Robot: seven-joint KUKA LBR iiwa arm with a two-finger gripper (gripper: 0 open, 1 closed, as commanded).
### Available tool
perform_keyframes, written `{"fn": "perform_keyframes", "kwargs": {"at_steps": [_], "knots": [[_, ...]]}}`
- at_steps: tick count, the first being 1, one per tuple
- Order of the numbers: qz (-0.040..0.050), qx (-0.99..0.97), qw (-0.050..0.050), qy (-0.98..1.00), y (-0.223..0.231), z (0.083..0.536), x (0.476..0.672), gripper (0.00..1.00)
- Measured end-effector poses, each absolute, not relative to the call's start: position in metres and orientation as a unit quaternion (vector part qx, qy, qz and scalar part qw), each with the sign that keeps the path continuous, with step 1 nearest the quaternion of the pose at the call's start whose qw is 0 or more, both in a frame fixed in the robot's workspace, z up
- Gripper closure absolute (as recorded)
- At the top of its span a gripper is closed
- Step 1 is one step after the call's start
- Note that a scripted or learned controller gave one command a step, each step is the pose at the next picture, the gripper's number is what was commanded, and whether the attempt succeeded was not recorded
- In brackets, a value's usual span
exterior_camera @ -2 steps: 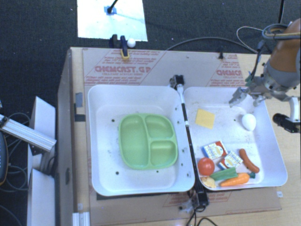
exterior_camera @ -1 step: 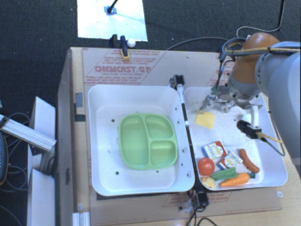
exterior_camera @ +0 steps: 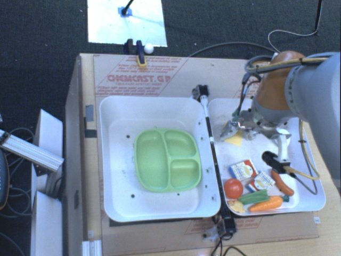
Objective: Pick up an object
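1. Yellow flat wedge-shaped piece (exterior_camera: 233, 139) (probably toy cheese) is lying on the floor of the right shallow white plastic bin (exterior_camera: 309, 204), near its upper left corner, just under the tool (exterior_camera: 238, 128).
2. Tool is hanging low over that piece, presumably lining up for a pick; whether it is spread or closed, I cannot tell.
3. Round red toy tomato (exterior_camera: 233, 188), orange carrot (exterior_camera: 266, 203) and small printed cartons (exterior_camera: 242, 169) are crowding the bin's lower end.
4. Green compartmented plastic tray (exterior_camera: 168, 159) is sitting flat in the left white bin (exterior_camera: 114, 116) on the counter (exterior_camera: 138, 76).
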State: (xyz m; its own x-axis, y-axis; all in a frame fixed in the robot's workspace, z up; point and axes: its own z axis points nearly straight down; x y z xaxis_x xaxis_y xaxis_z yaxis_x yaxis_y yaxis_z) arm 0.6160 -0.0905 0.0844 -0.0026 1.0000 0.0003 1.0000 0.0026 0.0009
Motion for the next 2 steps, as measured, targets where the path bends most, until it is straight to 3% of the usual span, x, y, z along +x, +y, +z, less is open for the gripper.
{"fn": "perform_keyframes", "kwargs": {"at_steps": [1,2], "knots": [[0.0011,0.706,0.001,0.708,-0.091,0.095,0.617,1.00],[0.0013,0.707,0.003,0.708,-0.132,0.168,0.657,1.00]]}}
